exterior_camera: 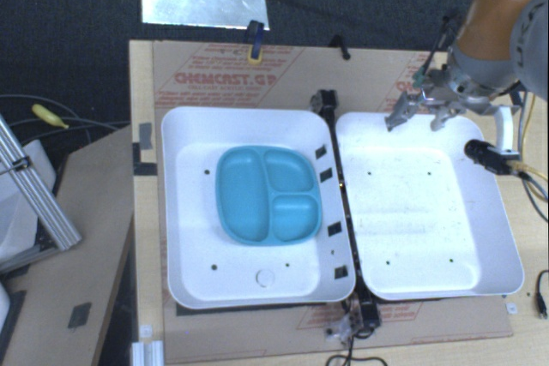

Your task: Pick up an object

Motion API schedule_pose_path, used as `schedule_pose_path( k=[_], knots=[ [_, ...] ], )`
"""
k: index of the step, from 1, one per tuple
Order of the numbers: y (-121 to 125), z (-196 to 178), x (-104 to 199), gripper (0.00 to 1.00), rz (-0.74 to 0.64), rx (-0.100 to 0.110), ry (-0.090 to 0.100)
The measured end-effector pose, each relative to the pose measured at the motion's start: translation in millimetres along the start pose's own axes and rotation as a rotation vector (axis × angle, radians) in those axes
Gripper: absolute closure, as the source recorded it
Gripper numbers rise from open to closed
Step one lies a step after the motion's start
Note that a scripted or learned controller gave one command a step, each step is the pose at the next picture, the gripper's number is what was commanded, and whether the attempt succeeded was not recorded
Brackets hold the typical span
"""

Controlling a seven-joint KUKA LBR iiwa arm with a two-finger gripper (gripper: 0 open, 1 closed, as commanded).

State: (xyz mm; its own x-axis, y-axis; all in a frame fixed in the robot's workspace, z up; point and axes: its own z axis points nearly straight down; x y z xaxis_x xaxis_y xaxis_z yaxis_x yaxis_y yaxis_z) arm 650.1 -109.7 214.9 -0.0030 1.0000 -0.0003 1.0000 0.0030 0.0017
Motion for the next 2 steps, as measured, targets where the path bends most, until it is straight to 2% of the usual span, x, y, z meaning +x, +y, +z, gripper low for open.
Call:
schedule_pose_path(
  k=[1, 2],
  knots=[
    [-50.7, 11.6, -23.9, 0.00, 0.005, 0.004, -0.001],
    [-99.9, 136.0, -42.4, 0.00, 0.005, 0.005, 0.000]
  ],
)
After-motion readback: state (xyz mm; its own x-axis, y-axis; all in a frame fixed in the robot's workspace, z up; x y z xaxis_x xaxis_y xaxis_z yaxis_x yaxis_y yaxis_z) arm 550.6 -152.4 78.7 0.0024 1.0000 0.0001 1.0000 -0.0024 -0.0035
